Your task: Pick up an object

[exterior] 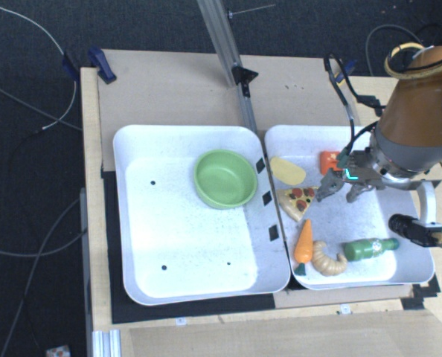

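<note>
**A:** Where's your gripper at?

**B:** My gripper point(343, 188) hangs over the right bin point(370, 272), fingers spread, nothing between them. An orange-red block point(328, 160) sits just beside it.

**A:** And the rest?

**B:** I see a pizza slice point(297, 201), yellow chip point(287, 171), carrot point(303, 242), croissant point(328, 259) and green bottle point(369, 248) there. A green bowl point(225, 178) sits in the left bin point(158, 274).

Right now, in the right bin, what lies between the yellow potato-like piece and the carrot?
In the camera view, the pizza slice lies between the yellow piece and the carrot.
</note>
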`<state>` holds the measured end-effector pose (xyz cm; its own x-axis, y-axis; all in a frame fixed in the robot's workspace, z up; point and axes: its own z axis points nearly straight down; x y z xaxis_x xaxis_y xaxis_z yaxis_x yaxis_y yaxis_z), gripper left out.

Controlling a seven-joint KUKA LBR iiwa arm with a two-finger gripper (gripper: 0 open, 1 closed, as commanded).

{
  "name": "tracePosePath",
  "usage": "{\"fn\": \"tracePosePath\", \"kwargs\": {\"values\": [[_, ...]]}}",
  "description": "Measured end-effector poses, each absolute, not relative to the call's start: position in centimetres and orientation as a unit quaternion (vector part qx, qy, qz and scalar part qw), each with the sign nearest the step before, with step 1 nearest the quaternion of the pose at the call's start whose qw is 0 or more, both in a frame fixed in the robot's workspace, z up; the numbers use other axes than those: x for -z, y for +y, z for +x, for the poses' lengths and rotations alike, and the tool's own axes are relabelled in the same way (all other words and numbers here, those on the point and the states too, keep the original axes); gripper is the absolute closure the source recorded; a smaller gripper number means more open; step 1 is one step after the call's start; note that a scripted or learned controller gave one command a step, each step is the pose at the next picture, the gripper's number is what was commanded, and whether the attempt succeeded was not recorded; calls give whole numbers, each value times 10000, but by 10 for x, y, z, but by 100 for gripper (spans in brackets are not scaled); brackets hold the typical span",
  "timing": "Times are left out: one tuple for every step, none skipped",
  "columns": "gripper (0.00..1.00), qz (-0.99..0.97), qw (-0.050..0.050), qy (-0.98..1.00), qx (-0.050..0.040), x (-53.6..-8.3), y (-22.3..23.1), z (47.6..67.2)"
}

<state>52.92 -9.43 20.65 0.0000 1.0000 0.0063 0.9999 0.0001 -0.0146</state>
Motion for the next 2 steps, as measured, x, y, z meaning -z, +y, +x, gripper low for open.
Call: {"fn": "tracePosePath", "kwargs": {"values": [[0, -7070, 54, -7072, -12, -209, -94, 530], [0, -7078, 92, -7064, -47, -149, -103, 528]]}}
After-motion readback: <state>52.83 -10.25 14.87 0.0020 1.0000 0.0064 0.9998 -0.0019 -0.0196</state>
